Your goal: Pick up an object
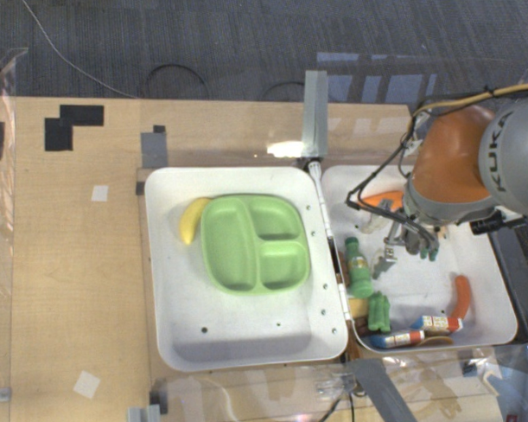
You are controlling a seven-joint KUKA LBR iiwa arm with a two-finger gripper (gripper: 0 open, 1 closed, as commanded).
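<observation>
Hand (410, 246) hovers over right bin (486, 267), grip state unclear; green bottle (358, 267) lies lengthwise, cap pointing away.

1. A bulky grey robot arm (511, 154) with a smooth, rounded casing bears dark "KU" lettering on its side.
2. A glossy orange band (448, 160) wraps the arm above the wrist.
3. Thin black cables (385, 169) loop loosely beside the band.
4. A small metallic grey two-finger gripper (410, 246) sits below the wrist, its details blurred.
</observation>
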